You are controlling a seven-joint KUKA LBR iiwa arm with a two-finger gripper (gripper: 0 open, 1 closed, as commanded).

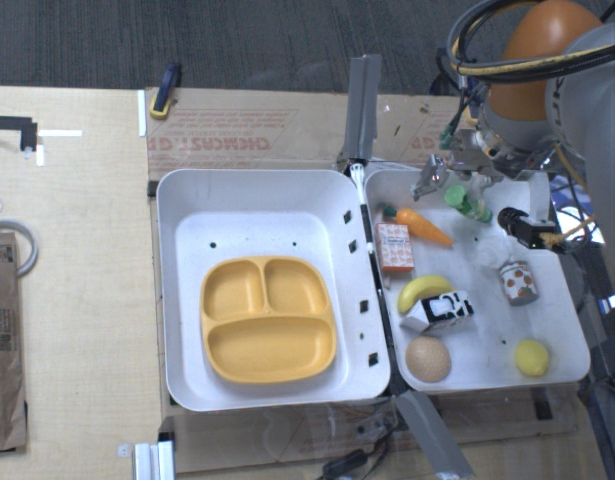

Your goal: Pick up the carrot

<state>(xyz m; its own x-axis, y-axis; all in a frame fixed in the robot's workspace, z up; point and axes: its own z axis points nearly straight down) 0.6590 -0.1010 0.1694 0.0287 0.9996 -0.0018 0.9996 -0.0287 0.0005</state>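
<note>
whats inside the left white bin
The left shallow white bin holds one thing: a yellow plastic divided plate with three compartments, lying flat on the floor. Nothing shows in its compartments. The bin floor beneath the plate is covered, so what lies under it cannot be seen.

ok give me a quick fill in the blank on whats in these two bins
1. The carrot lies in the ____ bin.
2. The yellow divided plate has ____ compartments.
3. The banana lies just above the black and white ____.
4. The claw hovers near that bin's ____ edge.

Missing words: right; three; carton; far
</note>
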